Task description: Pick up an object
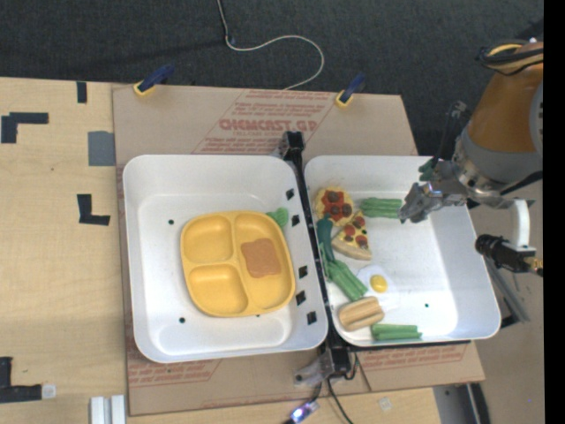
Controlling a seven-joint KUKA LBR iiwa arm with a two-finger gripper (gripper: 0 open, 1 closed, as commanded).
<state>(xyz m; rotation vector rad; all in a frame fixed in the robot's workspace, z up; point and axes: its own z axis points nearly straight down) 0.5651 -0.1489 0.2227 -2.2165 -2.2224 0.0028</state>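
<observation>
My gripper (415,206) hangs over the back of the right bin (459,263), just right of a green bean pod (381,207). Nothing shows between its dark fingers. The right bin's left side holds two pizza slices (344,222), a long green pod (340,268), a fried egg (379,283), a hot dog (360,312) and another green pod (395,332). In the left bin (150,237) lies a yellow divided plate (207,259) with a brown patty (261,257) in its right compartment.
A small green piece (282,218) sits by the plate's far right corner. Black clips (292,143) join the bins along the middle divider. Both bins rest on a cardboard sheet (256,122). A white cable (274,47) loops behind.
</observation>
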